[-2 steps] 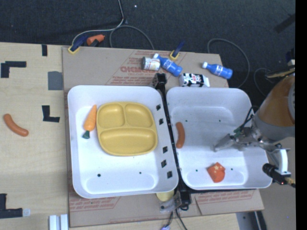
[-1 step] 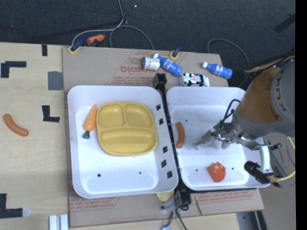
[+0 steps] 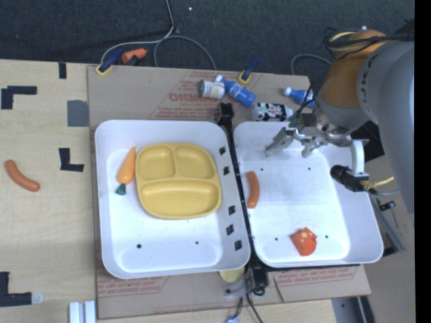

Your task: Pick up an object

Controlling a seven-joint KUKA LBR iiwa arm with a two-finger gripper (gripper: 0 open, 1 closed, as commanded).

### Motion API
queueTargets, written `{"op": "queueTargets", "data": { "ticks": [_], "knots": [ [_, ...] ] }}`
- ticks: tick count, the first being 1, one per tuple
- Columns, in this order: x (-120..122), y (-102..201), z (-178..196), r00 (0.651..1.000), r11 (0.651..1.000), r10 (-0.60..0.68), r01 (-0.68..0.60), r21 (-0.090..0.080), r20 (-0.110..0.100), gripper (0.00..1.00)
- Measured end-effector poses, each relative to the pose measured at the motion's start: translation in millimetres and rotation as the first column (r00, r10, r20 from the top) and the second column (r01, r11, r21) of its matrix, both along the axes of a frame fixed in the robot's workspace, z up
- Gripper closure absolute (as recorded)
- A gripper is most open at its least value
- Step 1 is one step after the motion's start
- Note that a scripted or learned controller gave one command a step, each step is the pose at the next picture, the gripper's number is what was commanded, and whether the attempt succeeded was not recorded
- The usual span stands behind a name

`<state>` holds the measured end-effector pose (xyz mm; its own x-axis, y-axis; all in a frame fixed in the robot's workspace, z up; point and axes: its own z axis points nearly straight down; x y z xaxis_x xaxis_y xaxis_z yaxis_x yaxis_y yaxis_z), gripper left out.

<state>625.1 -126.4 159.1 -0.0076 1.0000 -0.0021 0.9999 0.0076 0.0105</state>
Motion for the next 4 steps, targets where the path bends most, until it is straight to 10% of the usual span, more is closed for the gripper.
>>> {"op": "queueTargets", "data": {
  "ticks": [2, 3, 4],
  "knots": [
    [-37, 26, -76, 1.000, 1.000, -0.008, 0.007, -0.001, -0.007, 0.00],
    [-36, 25, -62, 1.000, 1.000, -0.006, 0.006, -0.002, -0.005, 1.00],
    [-38, 97, 31, 1.000, 1.000, 0.001, -0.001, 0.004, -0.004, 1.00]
  ]
}}
